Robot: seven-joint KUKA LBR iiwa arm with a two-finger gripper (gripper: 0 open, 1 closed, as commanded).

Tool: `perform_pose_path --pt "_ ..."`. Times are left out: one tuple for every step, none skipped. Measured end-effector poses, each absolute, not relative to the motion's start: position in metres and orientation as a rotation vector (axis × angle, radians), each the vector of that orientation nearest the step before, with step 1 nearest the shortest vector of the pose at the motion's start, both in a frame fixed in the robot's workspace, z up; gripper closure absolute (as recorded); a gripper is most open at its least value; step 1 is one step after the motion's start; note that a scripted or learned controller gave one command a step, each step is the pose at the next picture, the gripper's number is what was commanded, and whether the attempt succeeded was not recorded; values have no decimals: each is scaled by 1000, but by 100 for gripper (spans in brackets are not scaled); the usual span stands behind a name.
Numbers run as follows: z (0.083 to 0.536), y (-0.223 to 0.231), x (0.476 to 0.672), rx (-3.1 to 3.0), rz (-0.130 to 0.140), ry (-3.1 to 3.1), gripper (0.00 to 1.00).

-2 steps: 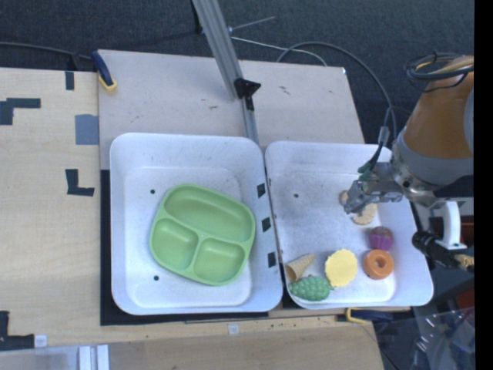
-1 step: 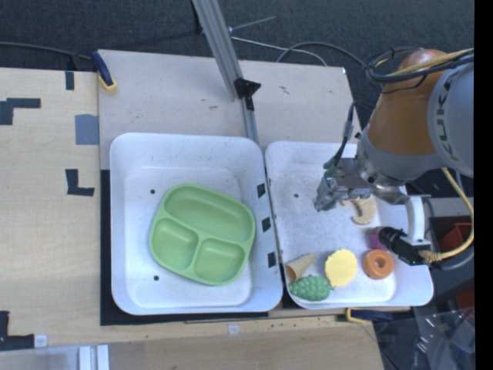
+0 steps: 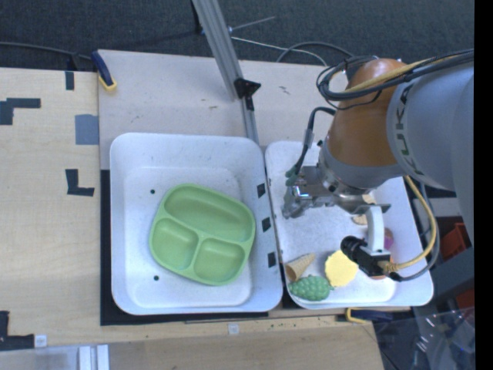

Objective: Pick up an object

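Camera view: gripper (image 3: 295, 203) hangs over the right bin (image 3: 408, 199) (finger state unclear); yellow object (image 3: 340, 269) lies toward the bin's front edge.

Green 3-compartment plate (image 3: 202, 233) lies in the left white bin (image 3: 123, 206).
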State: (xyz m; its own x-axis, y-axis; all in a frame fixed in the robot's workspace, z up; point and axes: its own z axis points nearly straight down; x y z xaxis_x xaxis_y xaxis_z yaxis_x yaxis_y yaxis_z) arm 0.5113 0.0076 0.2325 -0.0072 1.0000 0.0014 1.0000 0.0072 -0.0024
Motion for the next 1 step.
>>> perform_pose_path --pt "241 61 509 -2210 0 -2229 100"
